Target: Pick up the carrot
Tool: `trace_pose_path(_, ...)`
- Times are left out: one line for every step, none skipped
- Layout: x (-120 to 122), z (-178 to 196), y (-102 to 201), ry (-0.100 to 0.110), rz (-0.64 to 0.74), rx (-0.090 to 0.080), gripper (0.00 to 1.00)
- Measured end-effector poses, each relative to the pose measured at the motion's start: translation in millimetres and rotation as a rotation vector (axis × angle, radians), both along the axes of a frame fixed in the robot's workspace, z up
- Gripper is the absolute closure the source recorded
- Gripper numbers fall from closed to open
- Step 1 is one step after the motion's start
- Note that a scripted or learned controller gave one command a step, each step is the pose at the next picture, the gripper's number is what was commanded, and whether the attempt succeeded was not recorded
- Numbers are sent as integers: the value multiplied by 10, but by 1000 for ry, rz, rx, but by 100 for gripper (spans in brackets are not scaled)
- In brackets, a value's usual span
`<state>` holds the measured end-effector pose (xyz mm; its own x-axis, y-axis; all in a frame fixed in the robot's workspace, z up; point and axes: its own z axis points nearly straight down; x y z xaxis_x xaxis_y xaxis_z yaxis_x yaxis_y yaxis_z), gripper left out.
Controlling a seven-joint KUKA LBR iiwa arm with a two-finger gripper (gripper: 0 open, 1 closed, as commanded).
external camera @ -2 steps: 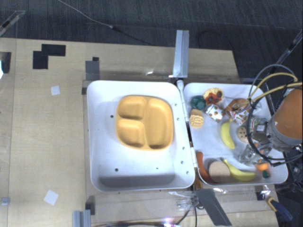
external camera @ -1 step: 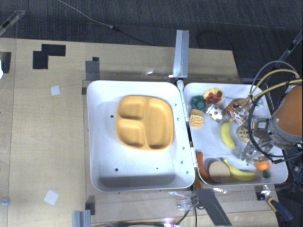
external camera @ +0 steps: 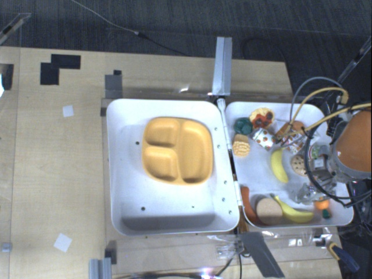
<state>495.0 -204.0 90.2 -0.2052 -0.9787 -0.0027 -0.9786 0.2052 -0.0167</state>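
The carrot (external camera: 321, 204) is a small orange piece with a green end, lying near the front right corner of the right bin (external camera: 256, 110). My gripper (external camera: 308, 192) hangs low over that corner, just left of and above the carrot, amid a tangle of cables. Its tip is partly hidden by the wrist and cables, and I see nothing held in it. The arm's orange band (external camera: 356, 144) is at the right edge.
The right bin also holds two yellow bananas (external camera: 279, 167) (external camera: 296, 215), a tan bread-like piece (external camera: 268, 209), a red sausage (external camera: 245, 197), a cookie (external camera: 298, 165), a corn piece (external camera: 240, 147) and several small toys at the back. A yellow divided tray (external camera: 177, 150) lies in the left bin (external camera: 122, 173).
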Motion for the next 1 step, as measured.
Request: trace_pose_path(-15,0,56,-3,335,-7,100)
